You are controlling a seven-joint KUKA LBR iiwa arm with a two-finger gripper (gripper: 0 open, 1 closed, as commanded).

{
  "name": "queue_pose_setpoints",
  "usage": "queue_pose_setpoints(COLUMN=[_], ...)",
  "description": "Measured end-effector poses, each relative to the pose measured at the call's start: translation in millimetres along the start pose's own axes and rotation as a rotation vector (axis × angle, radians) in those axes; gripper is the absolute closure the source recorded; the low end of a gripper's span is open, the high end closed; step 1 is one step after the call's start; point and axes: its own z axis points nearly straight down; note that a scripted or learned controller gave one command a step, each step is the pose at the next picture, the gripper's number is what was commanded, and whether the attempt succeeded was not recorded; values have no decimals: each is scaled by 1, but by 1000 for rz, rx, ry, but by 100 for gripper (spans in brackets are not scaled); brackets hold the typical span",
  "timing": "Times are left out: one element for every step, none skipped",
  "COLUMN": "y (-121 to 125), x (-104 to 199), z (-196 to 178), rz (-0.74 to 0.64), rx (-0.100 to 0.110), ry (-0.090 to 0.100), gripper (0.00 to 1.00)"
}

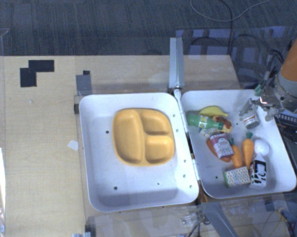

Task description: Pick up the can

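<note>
1. One can [248, 118] lay in the right bin [288, 182], toward the frame's upper right.
2. My claw [260, 105] hovered just up-right of it; whether its jaws stood apart, I couldn't tell.

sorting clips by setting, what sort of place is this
Most likely a robot lab bench for pick-and-place tests, not a home. Two white bins sit on a wooden bench with loose cables behind, and toy food, such as a carrot, fills the right bin.

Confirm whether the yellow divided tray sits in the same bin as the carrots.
No. The yellow divided tray lies in the left bin, while the carrots lie in the right bin.
</note>
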Motion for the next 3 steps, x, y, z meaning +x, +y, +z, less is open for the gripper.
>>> queue_pose_setpoints(y=[25,27,27], x=[12,15,15], z=[55,46,46], rz=[-54,-59,-59], rx=[-26,-27,-27], ry=[-5,-2,-2], gripper=[0,100,0])
